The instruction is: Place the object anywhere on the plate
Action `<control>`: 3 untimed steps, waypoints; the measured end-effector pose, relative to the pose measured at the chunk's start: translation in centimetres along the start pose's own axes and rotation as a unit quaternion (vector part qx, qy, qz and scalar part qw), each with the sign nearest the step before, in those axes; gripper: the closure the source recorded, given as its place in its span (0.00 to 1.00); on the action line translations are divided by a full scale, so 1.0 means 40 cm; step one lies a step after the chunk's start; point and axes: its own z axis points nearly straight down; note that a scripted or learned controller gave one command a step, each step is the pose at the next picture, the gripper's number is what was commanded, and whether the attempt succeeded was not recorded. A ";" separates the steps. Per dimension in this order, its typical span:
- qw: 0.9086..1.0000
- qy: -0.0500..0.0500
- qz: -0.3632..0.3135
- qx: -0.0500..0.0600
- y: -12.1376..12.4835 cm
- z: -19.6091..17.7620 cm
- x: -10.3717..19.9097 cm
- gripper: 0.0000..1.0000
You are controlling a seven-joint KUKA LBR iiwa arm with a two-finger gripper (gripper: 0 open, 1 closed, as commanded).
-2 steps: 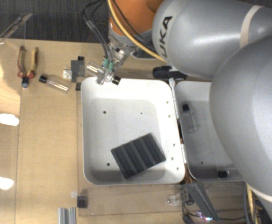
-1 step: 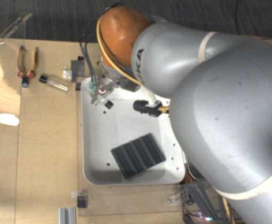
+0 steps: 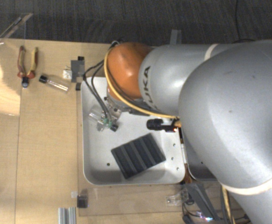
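The grey arm looms nearest, covering the right bin almost wholly. In the left bin a dark ribbed plate lies tilted. The claw hangs just beside its upper left, its state unclear. Pliers lie on the counter.

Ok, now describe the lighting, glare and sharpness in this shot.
Camera view: a bright glare patch washes out the wooden bench at left; the arm, close to the lens, looks soft and carries broad highlights; the dark ridged plate in the white bin is evenly lit and fairly sharp; the gripper sits in the arm's shade, its details hard to read.
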 end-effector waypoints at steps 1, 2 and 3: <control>0.996 0.003 -0.088 0.001 0.121 -0.163 -0.105 1.00; 0.994 0.002 -0.106 0.000 0.125 -0.444 -0.096 1.00; 0.994 0.000 -0.106 -0.003 0.129 -0.475 -0.097 1.00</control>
